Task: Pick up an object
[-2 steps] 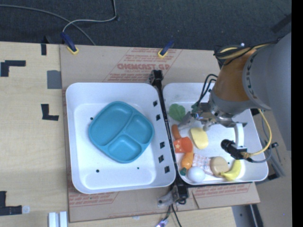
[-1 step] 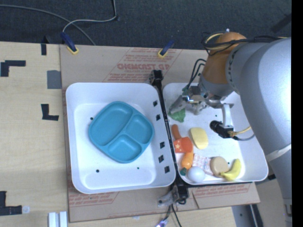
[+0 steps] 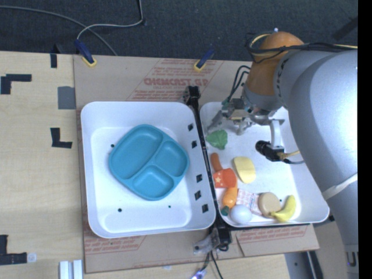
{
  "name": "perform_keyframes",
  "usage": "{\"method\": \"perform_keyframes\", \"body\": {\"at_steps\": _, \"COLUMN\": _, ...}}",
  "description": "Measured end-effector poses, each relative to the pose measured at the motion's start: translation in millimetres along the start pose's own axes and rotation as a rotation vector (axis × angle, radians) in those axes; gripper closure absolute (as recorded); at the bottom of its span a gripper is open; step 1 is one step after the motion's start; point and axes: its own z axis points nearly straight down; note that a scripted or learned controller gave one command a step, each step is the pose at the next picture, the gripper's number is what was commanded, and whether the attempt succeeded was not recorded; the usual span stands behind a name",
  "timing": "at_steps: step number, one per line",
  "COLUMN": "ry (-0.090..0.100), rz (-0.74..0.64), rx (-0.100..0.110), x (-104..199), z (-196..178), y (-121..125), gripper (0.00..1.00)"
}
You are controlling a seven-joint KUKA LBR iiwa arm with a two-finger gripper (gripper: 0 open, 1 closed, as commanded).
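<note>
My gripper point(image 3: 226, 127) hangs over the far left corner of the right bin point(image 3: 302, 185), just above a green leafy toy point(image 3: 218, 138). Its two grey fingers stand apart, open, with nothing between them. Below the green toy lie an orange stick point(image 3: 215, 160), a red-orange box point(image 3: 225, 179) and a pale yellow block point(image 3: 244, 170). Along the bin's near edge sit a white egg point(image 3: 240, 215), a tan round piece point(image 3: 268, 203) and a yellow banana point(image 3: 286, 209).
The left bin point(image 3: 99, 121) holds a blue divided plate point(image 3: 149, 161). A black clip rail point(image 3: 200, 156) runs between the two bins. The grey arm point(image 3: 325, 97) covers the right bin's far right side.
</note>
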Motion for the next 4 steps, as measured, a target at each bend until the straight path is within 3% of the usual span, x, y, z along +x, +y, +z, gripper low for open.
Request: {"method": "perform_keyframes", "body": {"at_steps": 4, "ry": -0.002, "rz": 0.0, "rx": 0.0, "x": -3.7, "z": -0.2, "y": -4.5, "gripper": 0.0}}
